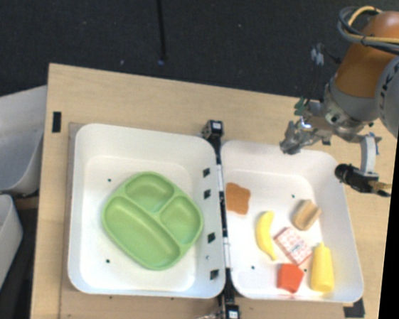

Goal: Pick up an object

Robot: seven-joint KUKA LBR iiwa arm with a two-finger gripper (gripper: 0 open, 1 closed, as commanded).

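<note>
Green moulded divided plate in smooth left bin.

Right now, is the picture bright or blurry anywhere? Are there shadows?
Camera view: light is soft and even, the white bins bright and a little washed out; the green plate casts a faint shadow only; the whole picture is slightly soft, and the gripper at the far rim looks blurry; the background beyond the bench is dark.

Two white bins sit on a pale wood bench. The divided plate is light green. Below the gripper lie an orange-brown toast slice, a yellow banana, a tan roll, a red-and-white patterned packet, a red block and a yellow piece (corn-coloured).
</note>
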